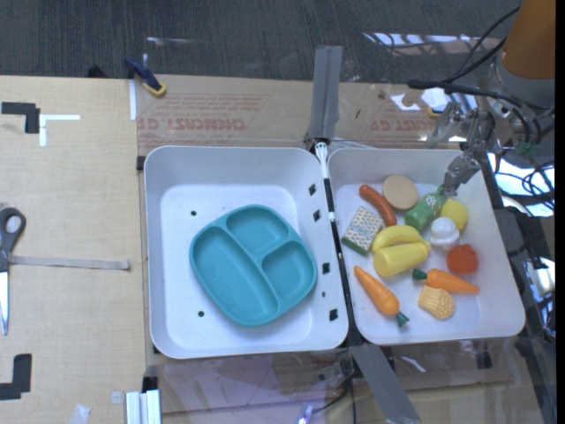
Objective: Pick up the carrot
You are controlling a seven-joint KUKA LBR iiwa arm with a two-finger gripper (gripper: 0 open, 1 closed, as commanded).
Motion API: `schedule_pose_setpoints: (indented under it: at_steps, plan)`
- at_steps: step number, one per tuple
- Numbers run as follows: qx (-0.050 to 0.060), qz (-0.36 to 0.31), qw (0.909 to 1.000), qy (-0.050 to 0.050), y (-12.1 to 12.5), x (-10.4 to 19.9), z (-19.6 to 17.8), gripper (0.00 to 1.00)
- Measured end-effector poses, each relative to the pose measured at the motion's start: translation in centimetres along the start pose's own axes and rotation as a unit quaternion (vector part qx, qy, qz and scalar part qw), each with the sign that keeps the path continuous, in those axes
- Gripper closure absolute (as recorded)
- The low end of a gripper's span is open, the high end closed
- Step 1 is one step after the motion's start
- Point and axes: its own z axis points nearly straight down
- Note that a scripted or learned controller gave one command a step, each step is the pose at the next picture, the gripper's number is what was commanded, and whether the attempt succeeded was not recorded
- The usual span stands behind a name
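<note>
A teal divided plate [254,264] sits in the left bin [163,237]. In the right bin [494,321], right of that plate, the carrot [378,291] lies aslant, leafy end toward the near wall, among crowded toy foods. The gripper [459,177] hangs up-right of it, well apart; its fingers' spread cannot be told.

Orange band [533,25], black cables [477,56], slim grey metal hand [459,177].

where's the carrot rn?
Two carrots lie in the right bin, toward its front. One sits front-left, below the yellow banana; the other carrot lies right of it, just above the corn cob.
</note>
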Motion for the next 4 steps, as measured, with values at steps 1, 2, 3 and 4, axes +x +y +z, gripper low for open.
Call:
schedule_pose_setpoints:
  at_steps: [1,2,3,4]
  plan:
    - [0.000,-0.101,0.9949,0.001,5.3,8.8,1.8,0.00]
    - [-0.001,-0.177,0.9842,0.001,4.2,12.7,15.0,0.00]
    - [0.000,-0.163,0.9867,0.000,-1.8,13.5,16.8,0.00]
    - [0.000,-0.327,0.9450,0.000,-0.9,15.0,16.8,0.00]
